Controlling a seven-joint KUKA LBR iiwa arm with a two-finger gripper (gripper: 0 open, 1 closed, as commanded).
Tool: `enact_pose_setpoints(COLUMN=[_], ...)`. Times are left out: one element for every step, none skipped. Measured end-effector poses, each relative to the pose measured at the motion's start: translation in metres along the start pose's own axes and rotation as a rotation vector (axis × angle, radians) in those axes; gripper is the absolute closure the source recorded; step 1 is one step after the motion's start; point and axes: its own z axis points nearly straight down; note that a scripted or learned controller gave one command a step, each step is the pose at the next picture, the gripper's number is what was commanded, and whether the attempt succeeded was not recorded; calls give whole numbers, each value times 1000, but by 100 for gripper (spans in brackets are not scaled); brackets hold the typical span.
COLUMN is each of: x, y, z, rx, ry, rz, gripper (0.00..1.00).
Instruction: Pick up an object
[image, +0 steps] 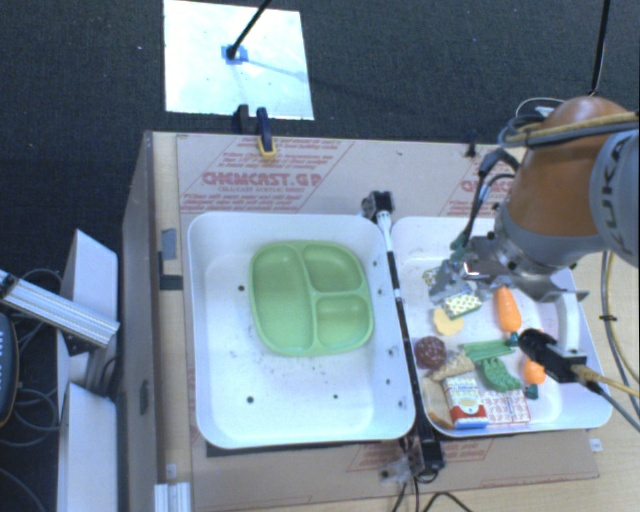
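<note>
"CHEMCAST" lettering (262, 180) on bench sheet

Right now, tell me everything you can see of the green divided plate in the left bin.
The green divided plate is pale translucent green, plastic by its look, a rounded square with three compartments: one tall one on the view's left, two smaller ones stacked on the right. It lies flat and upright on the floor of the left bin, near the middle, slightly rotated. Its compartments hold nothing. Only the bin floor touches it.

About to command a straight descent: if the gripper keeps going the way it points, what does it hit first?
Probably the yellow-and-black checkered piece in the right bin, right beneath the gripper; depth is hard to judge here.
</note>
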Motion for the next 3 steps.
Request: enact_pose_setpoints(x=[-13, -61, -55], y=[77, 40, -3], z=[-6, -10, -8], rx=[3, 4, 5], ry=[-1, -2, -1], rz=[0, 4, 4], gripper=[100, 100, 100])
